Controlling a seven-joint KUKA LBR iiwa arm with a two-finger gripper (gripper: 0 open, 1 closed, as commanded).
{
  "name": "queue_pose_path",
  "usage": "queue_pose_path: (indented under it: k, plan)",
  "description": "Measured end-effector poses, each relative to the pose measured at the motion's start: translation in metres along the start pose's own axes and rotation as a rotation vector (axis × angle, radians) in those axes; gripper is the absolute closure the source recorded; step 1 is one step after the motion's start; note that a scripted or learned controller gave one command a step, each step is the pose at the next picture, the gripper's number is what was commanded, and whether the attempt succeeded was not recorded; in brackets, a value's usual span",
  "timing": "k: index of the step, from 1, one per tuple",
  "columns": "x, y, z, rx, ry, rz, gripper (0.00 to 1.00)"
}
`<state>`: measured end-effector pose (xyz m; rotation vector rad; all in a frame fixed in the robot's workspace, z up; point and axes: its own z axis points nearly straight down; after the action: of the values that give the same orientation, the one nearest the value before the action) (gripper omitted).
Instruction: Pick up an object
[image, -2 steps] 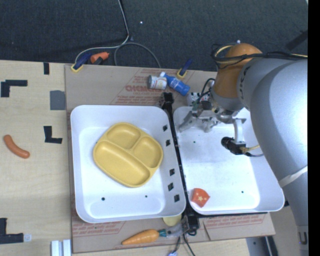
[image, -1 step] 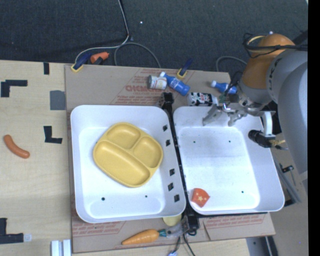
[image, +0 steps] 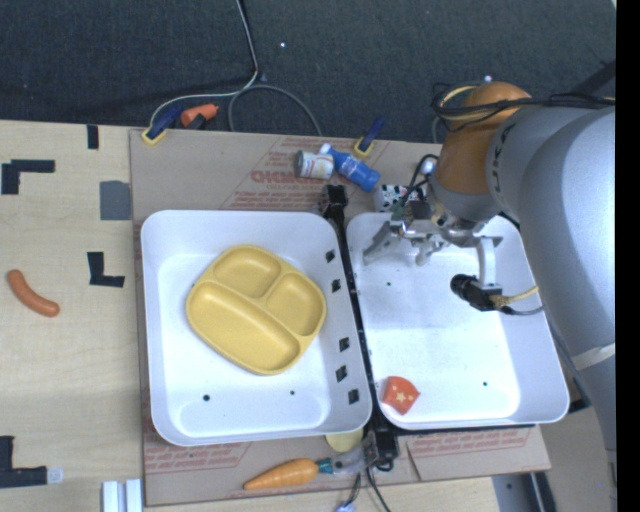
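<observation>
Claw (image: 402, 242) over the right bin (image: 520, 395), fingers spread, empty — approach step
I'd next carry it toward the red piece (image: 400, 395) at the near edge — then descend

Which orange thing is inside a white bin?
The small orange-red block, lying in the right white bin near its front-left corner. The toy carrot and the sausage lie outside on the bench.
</observation>
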<state>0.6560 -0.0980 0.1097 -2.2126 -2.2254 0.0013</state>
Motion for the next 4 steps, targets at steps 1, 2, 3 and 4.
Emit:
queue_pose_path:
  k: [1,2,3,4]
  plan:
    - [-0.029,0.013,0.025,-0.003,-0.003,0.005,0.0]
    - [0.005,-0.011,0.024,-0.005,-0.004,0.003,0.0]
    - [-0.011,0.014,0.024,-0.005,-0.002,0.003,0.0]
    - [-0.01,0.013,0.014,-0.006,-0.003,0.002,1.0]
